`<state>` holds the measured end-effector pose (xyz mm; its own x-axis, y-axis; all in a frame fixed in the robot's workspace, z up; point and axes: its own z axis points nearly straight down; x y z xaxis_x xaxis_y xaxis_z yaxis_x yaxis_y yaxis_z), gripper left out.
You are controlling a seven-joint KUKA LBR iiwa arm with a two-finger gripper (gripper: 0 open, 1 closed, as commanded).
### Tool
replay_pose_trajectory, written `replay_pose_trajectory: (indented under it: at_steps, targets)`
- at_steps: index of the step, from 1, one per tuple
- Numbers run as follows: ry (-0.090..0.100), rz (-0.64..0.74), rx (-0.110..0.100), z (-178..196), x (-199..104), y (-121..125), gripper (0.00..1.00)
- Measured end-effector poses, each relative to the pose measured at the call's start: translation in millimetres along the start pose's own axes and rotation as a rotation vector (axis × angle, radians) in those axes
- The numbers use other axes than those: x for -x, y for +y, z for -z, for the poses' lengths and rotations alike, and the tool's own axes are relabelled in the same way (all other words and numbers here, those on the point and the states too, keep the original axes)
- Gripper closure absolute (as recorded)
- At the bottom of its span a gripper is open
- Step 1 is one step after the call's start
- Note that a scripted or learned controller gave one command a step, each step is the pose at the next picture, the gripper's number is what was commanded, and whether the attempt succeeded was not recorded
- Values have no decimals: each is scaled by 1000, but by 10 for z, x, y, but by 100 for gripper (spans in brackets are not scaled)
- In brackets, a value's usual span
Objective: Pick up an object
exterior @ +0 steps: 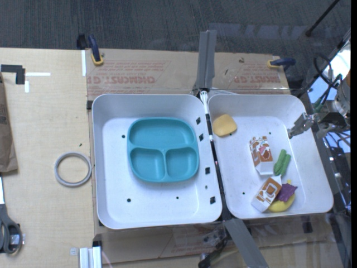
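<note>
Two shallow white bins are sitting side by side on a wooden table [44, 121]. The left bin [106, 194] is holding a teal divided plate [163, 149]. The right bin [234, 200] is holding the things that could be picked: a yellow sponge-like lump [225, 125] near the upper left corner, a small red-and-white carton [260, 151] in the middle, a green vegetable piece [281, 163] just beside it, and, near the front edge, a second small carton [266, 193] touching a purple piece [286, 192] and a yellow banana-like shape [280, 205].

The claw [295, 126] is hanging at the right bin's far right rim, above the wall and well apart from every object. It is too small and dark to tell its state. Nothing is showing in its grasp.

The front cluster looks risky: the three pieces are crowding one another, so a descent there could nudge one aside or catch two at once. The green piece lying against the carton could slip sideways. A drop near the rim could strike the bin wall.

A grey ring [73, 168] is lying on the table left of the bins.
</note>
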<state>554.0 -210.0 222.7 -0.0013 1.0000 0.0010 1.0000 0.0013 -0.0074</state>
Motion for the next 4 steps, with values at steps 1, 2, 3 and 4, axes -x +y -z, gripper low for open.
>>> replay_pose_trajectory:
  at_steps: [1,2,3,4]
  targets:
    - [0,-378,-1,-371,-240,230,0]
    - [0,-149,-2,-588,-949,-157,0]
    - [0,-134,2,-1340,-821,85,0]
    - [-1,19,3,-1337,-533,367,0]
